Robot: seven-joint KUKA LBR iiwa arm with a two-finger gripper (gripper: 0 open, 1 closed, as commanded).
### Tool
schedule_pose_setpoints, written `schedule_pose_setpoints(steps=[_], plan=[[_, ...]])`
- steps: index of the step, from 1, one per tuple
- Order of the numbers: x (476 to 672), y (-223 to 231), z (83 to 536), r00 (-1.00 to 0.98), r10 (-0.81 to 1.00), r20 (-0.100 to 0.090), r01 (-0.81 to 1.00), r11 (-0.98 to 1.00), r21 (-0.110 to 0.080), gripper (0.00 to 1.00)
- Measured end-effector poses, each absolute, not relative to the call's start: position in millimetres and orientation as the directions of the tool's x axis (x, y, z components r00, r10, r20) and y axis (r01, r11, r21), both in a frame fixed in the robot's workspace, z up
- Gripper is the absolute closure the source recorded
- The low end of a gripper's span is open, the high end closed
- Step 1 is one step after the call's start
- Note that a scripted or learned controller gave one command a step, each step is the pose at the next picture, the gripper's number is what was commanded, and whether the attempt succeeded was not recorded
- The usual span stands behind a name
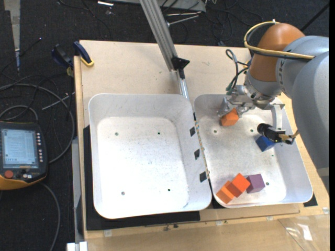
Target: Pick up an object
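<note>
My gripper (231, 114) hangs over the far part of the right bin (293, 163). Between its fingers sits a small orange block (229, 119), and the fingers are shut on it. The block appears slightly raised off the bin floor. To the right of it, a blue block (265, 143) lies on the bin floor. At the near end of the same bin, an orange block (234, 187) rests against a purple cube (255, 182).
The left bin (99, 140) adjoins the right bin along a shared rim with black clips (197, 153). A slanted metal pole (159, 27) crosses the back of the bench. The grey arm (309, 82) covers the right side.
</note>
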State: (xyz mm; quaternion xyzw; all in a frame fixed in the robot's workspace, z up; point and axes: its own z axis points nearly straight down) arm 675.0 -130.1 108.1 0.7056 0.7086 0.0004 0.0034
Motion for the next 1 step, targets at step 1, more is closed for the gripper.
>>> schedule_pose_setpoints(steps=[1], plan=[[677.9,-61.1,201.2,-0.008,1.0,0.002,1.0,0.008,0.009,1.0]])
